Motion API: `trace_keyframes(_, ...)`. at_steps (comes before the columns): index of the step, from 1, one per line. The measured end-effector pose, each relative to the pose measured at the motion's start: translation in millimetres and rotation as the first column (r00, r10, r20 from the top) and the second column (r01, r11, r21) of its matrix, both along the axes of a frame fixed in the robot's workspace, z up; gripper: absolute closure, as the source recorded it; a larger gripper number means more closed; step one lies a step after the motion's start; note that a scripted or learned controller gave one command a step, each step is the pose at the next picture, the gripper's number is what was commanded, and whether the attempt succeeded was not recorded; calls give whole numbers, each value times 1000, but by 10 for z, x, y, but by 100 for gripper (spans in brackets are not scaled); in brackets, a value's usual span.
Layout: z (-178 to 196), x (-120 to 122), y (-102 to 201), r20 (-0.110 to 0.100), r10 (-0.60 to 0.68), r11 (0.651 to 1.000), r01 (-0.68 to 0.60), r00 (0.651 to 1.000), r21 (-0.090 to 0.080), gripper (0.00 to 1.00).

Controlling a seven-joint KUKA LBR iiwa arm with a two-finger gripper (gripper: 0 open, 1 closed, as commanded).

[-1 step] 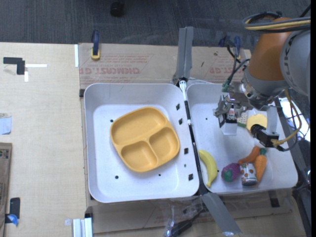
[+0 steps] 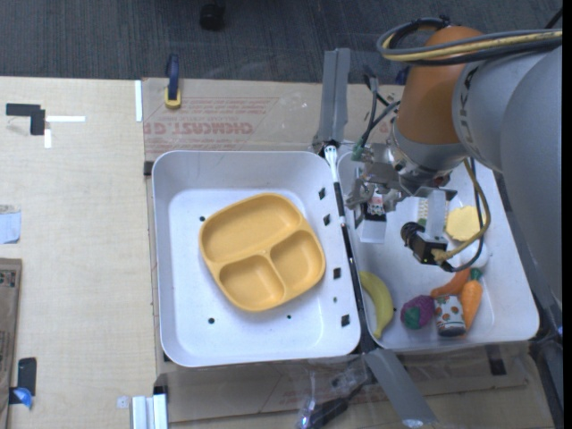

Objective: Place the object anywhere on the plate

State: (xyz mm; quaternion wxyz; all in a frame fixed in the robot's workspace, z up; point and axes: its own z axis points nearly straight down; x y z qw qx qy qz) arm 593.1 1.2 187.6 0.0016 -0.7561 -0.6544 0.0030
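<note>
A yellow plate (image 2: 261, 251) with three compartments lies in the left white bin (image 2: 179, 329). My gripper (image 2: 372, 211) hangs over the upper left part of the right bin (image 2: 518, 315), just right of the wall between the two bins. Toy items lie in the right bin: a yellow banana (image 2: 379, 303) at the front left, a purple bunch of grapes (image 2: 416, 313), a small can (image 2: 450, 315), an orange carrot (image 2: 467, 290) and a pale yellow piece (image 2: 463, 224) beside the wrist. I see none of them held.
The arm's grey body and orange band (image 2: 438, 79) cover the right bin's far right side. Cables loop from the wrist over that bin. A blue and yellow clamp (image 2: 172, 88) sits on the cardboard behind the left bin.
</note>
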Motion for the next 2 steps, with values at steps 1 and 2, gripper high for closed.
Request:
trace_keyframes(1, -3, -150, 775, -2, 78, 997, -78, 997, -1, 100)
trace_keyframes(2, -2, -149, 773, -2, 77, 997, -77, 997, -1, 0)
